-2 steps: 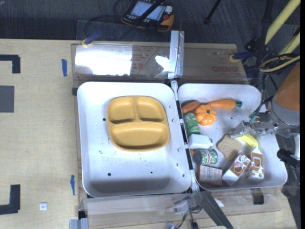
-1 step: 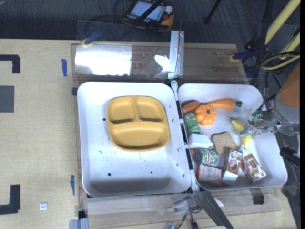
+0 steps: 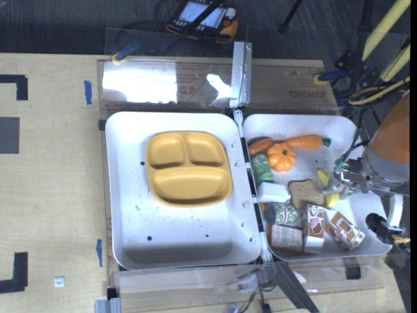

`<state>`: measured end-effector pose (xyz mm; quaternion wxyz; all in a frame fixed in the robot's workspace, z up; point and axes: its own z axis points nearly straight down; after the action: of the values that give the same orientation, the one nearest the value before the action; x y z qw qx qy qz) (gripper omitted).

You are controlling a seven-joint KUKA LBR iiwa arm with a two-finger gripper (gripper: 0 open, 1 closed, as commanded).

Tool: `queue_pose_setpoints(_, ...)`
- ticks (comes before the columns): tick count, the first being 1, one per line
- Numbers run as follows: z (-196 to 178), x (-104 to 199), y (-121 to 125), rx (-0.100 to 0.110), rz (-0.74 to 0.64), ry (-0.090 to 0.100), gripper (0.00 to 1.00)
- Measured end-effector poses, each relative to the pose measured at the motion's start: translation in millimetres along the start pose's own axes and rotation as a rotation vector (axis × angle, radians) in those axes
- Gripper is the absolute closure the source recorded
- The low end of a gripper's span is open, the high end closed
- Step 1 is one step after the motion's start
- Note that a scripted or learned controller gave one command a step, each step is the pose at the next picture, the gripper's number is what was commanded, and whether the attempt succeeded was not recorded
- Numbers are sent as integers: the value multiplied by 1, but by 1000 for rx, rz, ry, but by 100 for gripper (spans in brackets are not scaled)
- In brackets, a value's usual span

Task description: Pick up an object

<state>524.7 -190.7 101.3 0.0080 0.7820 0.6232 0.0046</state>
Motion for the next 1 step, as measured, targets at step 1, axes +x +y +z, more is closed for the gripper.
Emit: queue_pose_setpoints(1,6,49,-21,-9,107,-1,100)
